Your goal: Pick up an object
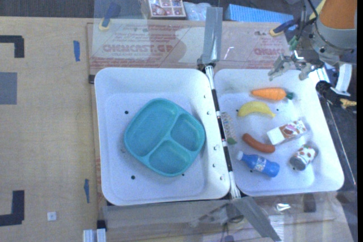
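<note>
Two white bins side by side. Left bin (110, 88): teal divided plate (164, 137), centre. Right bin (328, 139): banana (256, 109) centre, carrot (269, 93) at 12 o'clock, sausage (258, 143) and blue bottle (258, 164) at 6, carton (287, 131) at 3. Gripper (292, 65) above bin's 1 o'clock rim, clear of all objects; jaw state cannot be told.

Wooden bench (45, 122) bears two white bins (153, 79) (side by side).
</note>
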